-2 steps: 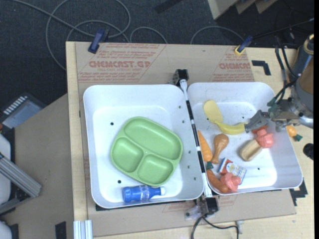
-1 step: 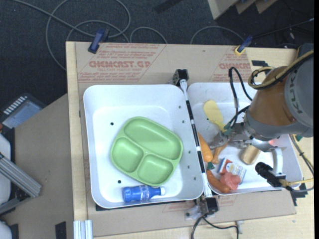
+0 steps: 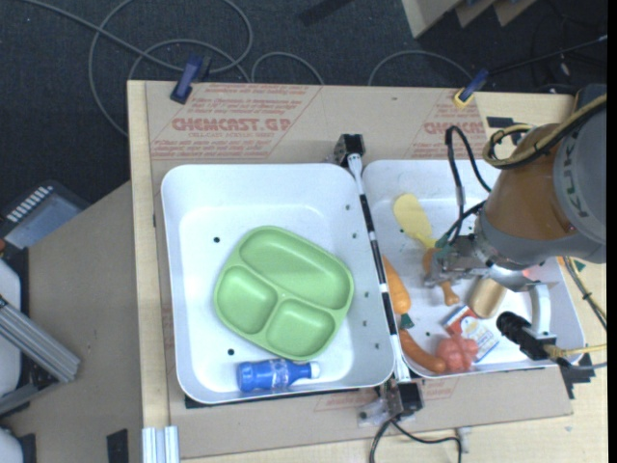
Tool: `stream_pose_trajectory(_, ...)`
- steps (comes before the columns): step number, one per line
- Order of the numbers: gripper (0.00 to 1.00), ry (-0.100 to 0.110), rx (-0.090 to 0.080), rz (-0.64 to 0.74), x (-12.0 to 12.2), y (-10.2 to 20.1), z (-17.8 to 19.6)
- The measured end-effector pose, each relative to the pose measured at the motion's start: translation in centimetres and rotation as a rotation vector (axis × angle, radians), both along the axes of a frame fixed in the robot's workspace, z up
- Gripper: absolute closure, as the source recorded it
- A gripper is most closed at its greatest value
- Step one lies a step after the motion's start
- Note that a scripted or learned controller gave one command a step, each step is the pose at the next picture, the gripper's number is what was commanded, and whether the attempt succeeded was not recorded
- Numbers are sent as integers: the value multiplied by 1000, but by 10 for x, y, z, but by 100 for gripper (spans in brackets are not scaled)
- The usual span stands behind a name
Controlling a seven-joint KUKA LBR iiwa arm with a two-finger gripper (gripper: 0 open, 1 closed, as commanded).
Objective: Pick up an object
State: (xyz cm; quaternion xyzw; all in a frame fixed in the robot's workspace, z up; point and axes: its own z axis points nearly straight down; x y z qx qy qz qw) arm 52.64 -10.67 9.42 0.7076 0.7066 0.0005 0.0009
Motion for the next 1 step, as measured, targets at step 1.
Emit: stream_pose_trajectory(1, 100, 0, 1, 3, 30, 61, 91)
